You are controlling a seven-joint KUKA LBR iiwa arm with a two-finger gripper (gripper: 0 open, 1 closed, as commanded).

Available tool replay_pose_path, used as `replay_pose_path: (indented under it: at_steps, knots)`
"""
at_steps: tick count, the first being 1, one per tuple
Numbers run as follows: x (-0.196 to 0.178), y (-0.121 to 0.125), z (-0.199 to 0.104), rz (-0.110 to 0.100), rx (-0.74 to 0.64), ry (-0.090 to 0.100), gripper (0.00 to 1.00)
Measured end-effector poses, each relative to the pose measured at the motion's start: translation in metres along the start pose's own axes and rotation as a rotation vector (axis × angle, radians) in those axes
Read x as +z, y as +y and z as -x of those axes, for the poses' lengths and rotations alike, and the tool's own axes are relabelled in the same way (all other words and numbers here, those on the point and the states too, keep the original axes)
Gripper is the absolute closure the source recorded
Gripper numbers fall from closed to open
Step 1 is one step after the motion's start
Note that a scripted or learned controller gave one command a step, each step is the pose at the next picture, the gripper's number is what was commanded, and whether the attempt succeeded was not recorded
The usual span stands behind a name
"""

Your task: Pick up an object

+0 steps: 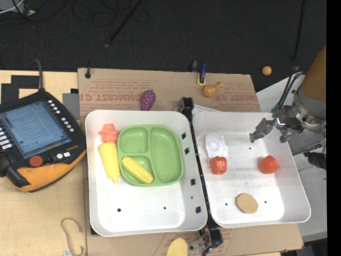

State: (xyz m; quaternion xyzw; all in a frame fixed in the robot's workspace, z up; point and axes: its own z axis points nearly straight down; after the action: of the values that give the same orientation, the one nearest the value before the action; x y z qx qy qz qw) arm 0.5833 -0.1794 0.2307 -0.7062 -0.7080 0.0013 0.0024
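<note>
Camera view: gripper [272, 129] hovers over the right bin's [298, 209] far edge, fingers spread and holding nothing. Red tomato [268, 164] lies near that bin's right edge; picking remains undone.

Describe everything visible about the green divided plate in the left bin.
The green plate is a rounded-square tray, plastic-looking, with three compartments: two upper ones and a lower-left one. It lies flat in the upper middle of the left bin. A yellow corn cob lies slantwise across its lower-left compartment, one end over the rim. A yellow bottle-shaped toy lies alongside its left edge; whether they touch is unclear.
</note>
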Motion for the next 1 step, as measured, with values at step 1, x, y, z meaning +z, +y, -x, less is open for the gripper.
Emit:
replay_pose_path:
  at_steps: [1]
  knots:
    - [0.0461, 0.0065, -0.0059, 0.0, -0.003, 0.0, 0.0]
